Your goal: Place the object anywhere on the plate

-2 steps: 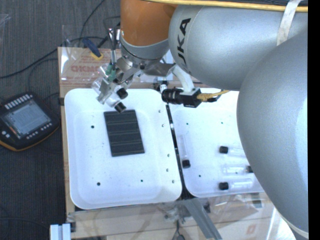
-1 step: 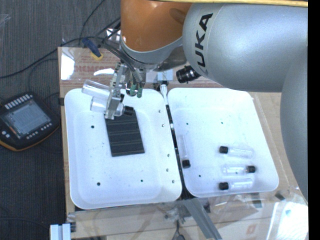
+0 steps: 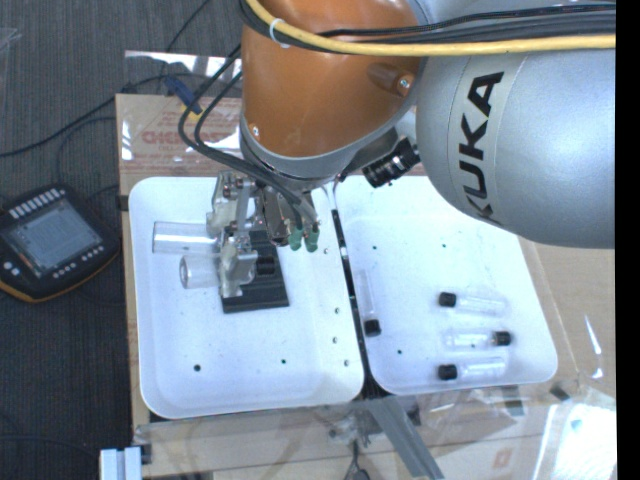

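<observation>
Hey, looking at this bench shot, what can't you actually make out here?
- Whether the pincer holds anything: its own body covers the tip, camera view.
- A plate: none can be picked out; the arm hides the upper parts of both bins.
- The clear tubes in the left bin: transparent against white, and the pincer covers their right ends.
- The three capped vials in the right bin: too small to judge contents.

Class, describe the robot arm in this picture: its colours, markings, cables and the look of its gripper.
The arm is rounded and silver-grey, with KUKA in black capitals on its casing and a glossy orange band above the wrist. Black cables and one yellow cable run over it. The gripper is a pale metal assembly with black parts, and small green-tipped connectors sit beside it.
</observation>
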Controlling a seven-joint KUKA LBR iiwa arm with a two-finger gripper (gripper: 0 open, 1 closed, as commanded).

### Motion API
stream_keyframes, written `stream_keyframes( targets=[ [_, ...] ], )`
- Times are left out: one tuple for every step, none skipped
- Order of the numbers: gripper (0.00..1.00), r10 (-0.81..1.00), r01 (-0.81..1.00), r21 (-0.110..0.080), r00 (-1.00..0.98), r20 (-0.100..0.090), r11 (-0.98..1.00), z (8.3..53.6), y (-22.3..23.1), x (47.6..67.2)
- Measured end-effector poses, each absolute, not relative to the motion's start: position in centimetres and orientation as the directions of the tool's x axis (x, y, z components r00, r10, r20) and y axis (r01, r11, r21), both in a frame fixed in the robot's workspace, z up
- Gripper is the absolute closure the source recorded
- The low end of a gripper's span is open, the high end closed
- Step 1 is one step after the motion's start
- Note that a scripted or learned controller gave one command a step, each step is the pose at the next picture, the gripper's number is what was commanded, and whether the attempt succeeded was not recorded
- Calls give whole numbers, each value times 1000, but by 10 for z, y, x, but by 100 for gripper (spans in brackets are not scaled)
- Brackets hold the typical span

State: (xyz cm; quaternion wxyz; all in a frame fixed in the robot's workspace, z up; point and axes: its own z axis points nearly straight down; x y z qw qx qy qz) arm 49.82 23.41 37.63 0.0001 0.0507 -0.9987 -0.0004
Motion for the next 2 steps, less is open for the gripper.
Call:
stream_keyframes(
  targets=[
    [100,-239,-239,0,-971,-1,971,393,233,510],
    [100,-315,-315,0,-949,2,949,277,233,496]
  ],
)
